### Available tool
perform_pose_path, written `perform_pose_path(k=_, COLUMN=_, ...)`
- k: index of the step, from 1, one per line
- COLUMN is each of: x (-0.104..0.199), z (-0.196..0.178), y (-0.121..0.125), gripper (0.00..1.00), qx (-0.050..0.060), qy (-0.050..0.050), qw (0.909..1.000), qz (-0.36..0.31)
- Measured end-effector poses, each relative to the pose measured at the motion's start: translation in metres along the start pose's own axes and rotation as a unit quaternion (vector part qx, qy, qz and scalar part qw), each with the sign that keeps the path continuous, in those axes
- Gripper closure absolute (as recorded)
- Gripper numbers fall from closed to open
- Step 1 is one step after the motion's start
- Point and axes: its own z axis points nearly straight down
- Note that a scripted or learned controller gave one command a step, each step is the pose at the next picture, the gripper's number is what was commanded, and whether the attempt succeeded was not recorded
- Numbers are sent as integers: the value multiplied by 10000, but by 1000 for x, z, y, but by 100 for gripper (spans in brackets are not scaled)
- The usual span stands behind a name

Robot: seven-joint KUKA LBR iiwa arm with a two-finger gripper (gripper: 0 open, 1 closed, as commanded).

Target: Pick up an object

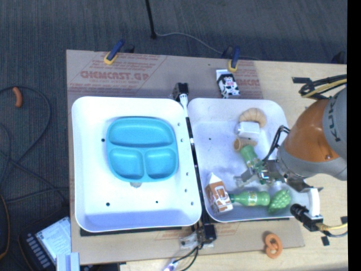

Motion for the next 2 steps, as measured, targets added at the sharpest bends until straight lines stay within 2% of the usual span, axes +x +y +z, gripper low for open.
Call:
perform_pose_path(k=1, x=40, z=0, y=0, gripper=0, qx=-2, qy=0, qw=10000, qz=2)
perform_pose_path(k=2, x=39, z=-11, y=1, gripper=100, qx=-17, qy=-7, qw=10000, qz=9)
